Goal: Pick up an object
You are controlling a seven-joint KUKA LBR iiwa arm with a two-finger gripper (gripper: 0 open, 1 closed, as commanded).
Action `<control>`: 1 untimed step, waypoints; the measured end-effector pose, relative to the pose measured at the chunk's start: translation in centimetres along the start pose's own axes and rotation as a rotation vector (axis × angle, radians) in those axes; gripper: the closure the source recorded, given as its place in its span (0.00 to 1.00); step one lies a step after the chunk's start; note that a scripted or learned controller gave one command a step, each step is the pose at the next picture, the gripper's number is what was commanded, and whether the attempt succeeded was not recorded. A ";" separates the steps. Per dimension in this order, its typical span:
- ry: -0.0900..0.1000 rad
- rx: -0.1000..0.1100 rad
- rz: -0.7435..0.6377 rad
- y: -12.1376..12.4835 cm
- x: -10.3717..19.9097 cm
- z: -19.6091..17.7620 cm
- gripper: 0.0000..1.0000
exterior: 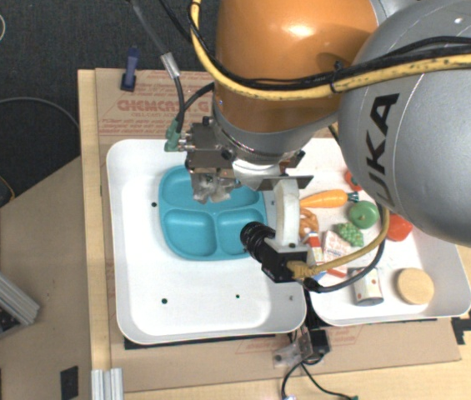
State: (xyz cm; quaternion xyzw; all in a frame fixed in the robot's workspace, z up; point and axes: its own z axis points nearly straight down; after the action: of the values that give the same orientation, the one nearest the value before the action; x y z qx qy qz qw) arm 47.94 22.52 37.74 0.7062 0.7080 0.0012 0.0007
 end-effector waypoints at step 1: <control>0.000 -0.001 -0.001 0.0 0.1 -1.0 1.00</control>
State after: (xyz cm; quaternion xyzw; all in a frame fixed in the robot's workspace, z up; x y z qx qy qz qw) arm 47.96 22.59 38.73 0.7059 0.7083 0.0016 0.0009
